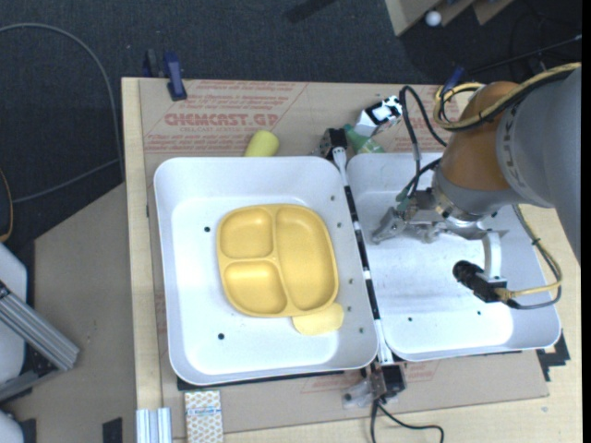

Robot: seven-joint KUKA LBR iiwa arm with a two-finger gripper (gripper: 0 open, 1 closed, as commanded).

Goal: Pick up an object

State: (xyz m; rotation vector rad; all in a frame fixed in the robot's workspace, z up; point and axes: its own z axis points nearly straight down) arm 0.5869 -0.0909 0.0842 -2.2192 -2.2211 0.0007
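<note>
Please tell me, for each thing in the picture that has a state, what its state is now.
Divided yellow plate: right side up, flat in the left bin.
Small yellow piece: lying at the plate's near edge.
Yellow object: on the bench, outside the bins.
Tool: low over the right bin; nothing seen held.

A yellow divided plate [277, 259] with three compartments lies flat, open side up, in the middle of the left bin [185, 201]. A small pale yellow piece [320, 320] lies touching the plate's near right corner, partly tucked beneath it.
</note>
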